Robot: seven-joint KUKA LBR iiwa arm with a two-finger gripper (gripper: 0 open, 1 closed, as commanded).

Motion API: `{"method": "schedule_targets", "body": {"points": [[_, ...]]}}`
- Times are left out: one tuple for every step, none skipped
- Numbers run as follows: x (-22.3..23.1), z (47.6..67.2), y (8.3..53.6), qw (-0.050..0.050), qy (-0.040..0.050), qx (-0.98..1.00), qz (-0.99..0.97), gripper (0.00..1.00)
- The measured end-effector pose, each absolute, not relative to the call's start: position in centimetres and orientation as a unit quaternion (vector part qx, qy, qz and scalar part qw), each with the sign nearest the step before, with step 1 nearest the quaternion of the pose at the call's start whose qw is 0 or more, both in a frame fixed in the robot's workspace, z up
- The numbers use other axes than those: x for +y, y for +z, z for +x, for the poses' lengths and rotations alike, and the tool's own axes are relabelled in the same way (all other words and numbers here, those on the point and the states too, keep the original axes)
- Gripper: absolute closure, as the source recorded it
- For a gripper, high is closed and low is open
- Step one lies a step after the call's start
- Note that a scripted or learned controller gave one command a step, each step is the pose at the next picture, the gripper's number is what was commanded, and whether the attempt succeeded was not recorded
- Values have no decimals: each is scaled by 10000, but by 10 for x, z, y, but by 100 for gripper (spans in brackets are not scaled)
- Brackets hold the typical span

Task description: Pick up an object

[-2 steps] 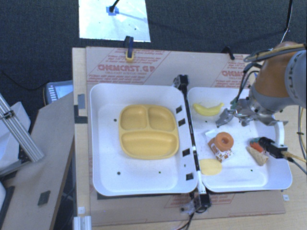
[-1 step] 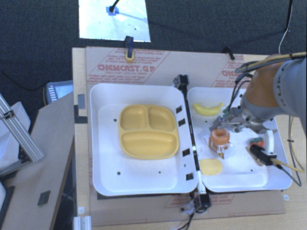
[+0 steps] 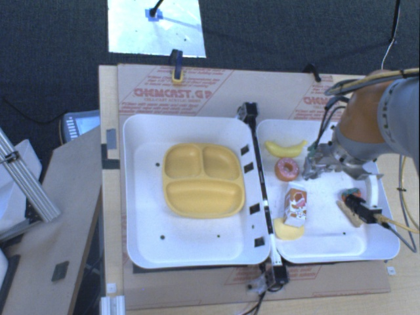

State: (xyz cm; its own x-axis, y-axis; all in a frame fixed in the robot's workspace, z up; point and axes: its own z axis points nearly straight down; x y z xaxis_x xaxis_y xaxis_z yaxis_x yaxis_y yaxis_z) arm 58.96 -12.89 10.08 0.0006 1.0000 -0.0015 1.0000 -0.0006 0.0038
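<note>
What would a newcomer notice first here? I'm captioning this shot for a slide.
Likely the yellow divided plate, alone in the left bin. Next, the grey-and-orange arm reaching from the right, its gripper above the right bin, beside a pink doughnut and a banana.

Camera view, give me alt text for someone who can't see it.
A grey robot arm reaches from the right, its gripper low over the right bin beside a pink donut, with a banana and small carton nearby. The left bin holds a yellow divided tray.
</note>
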Motion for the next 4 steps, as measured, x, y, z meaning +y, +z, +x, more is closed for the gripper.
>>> {"method": "schedule_targets", "body": {"points": [[-139,589,155,28,15,7068,7074,100],[-140,593,220,36,21,7085,7057,100],[-140,594,262,29,18,7086,7056,100],[-90,592,266,2,11,7102,7039,100]]}}
